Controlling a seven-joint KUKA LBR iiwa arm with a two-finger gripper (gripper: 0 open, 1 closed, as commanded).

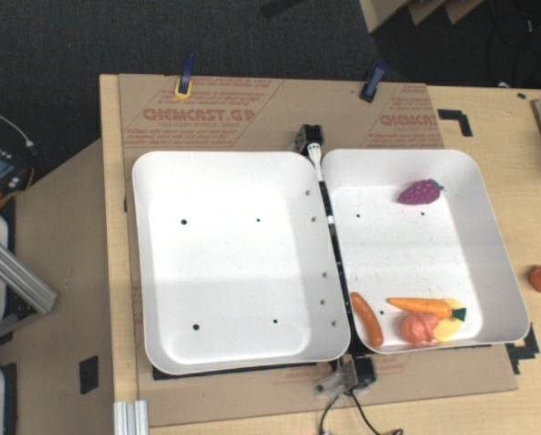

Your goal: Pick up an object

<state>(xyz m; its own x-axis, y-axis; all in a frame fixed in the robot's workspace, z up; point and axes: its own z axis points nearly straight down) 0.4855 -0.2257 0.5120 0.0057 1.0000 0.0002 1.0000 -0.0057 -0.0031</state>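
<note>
Purple grapes [420, 191] lie well apart from the other items in the right bin [487, 243], so target them first; jaw state unknown to you.

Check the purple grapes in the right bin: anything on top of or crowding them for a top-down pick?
Nothing visible. The purple grapes lie alone at the right bin's far end; the carrot and other toy food cluster along its near edge.

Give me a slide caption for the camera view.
Two white bins on a bench; right bin holds purple grapes, carrot, sausage, pink toy.
</note>
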